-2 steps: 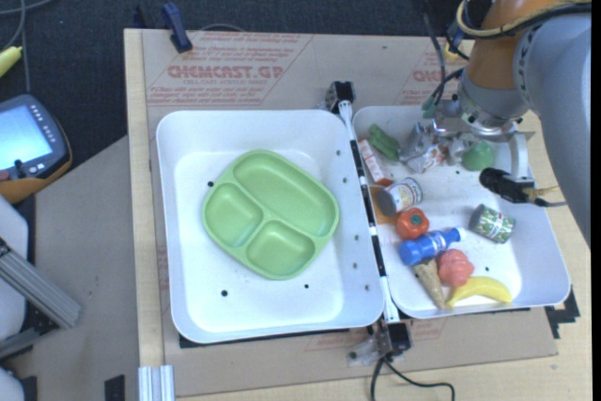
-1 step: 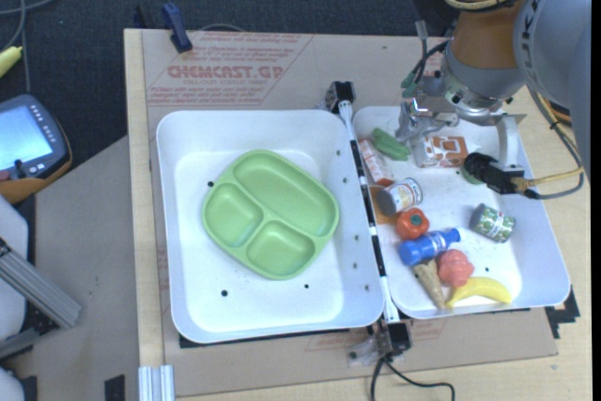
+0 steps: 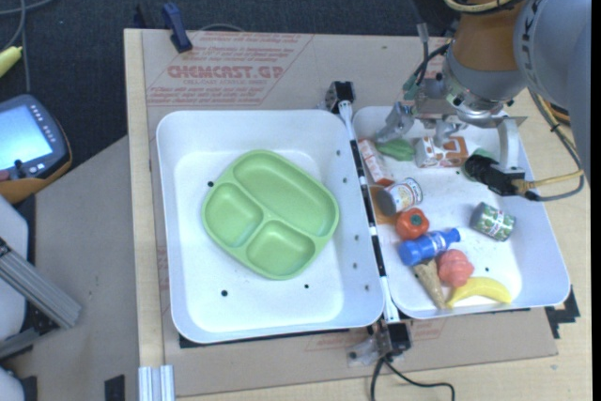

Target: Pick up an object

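— Started at the left?

— Yes. Noted a blue clamp [image 3: 176, 26] at the far left corner of the bench [image 3: 141, 202]. Then came to the left bin [image 3: 174, 146] and found a green divided plate [image 3: 270, 214] lying flat near its middle.

— And past the divider?

— Found the right bin [image 3: 545, 258] crowded. Saw a long packet [image 3: 371, 160] against its left wall. Just beside that, spotted a small jar [image 3: 402, 195] on its side, with a red tomato [image 3: 411, 223] below it and close to a blue bottle [image 3: 429, 246]. Further right, picked out a toy ice-cream cone [image 3: 430, 282] with a pink scoop [image 3: 454, 266], touching a banana [image 3: 482, 292] along the near edge. Saw a green can [image 3: 492, 221] on its side, apart from the rest, toward the right wall.

— Located the tool?

— Spotted the tool [image 3: 408, 122] over the far left part of the right bin, above a green piece [image 3: 394, 148] and next to an orange-and-white packet [image 3: 441, 150]. Could not tell whether clenched or released. Could not confirm a grasp on anything.
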Tool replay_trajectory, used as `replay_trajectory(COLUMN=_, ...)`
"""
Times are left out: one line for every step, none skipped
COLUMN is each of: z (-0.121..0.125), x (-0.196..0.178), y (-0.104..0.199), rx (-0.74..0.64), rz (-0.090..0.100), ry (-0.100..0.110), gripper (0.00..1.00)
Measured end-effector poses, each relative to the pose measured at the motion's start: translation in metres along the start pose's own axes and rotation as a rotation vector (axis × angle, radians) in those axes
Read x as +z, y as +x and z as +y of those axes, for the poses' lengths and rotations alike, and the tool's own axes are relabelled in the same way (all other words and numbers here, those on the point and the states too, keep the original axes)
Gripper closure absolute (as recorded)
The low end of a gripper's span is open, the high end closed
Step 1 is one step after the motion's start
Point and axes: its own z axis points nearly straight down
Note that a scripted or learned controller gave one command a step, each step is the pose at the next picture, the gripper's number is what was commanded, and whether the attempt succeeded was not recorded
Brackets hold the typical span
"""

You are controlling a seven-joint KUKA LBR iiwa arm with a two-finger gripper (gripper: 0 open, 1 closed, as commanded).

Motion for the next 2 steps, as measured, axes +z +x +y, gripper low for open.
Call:
replay_trajectory(z=0.04, x=0.08, y=-0.04, rx=0.002, rz=-0.001, ry=-0.008, gripper=0.0)
replay_trajectory(z=0.045, x=0.082, y=-0.069, rx=-0.006, rz=-0.006, ry=-0.025, gripper=0.0)
